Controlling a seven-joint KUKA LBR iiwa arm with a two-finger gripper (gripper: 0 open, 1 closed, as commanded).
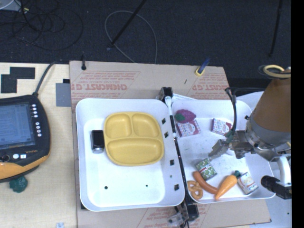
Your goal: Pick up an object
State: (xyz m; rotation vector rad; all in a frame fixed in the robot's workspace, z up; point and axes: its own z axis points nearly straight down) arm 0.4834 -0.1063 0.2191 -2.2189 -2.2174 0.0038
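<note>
While your arm reaches into the right bin (247,109), its jaws (223,148) hang spread wide and hold nothing, just above the green carton (205,168). Beside that carton lie the carrot (227,185) and pretzel (195,188).

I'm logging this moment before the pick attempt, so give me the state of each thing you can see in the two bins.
Yellow divided plate: flat, right way up, left bin.
Black block: beside the plate's left edge.
Toy carrot: lying flat, right bin.
Green carton: lying tilted.
Tool: low over right bin, nothing visibly held.
</note>
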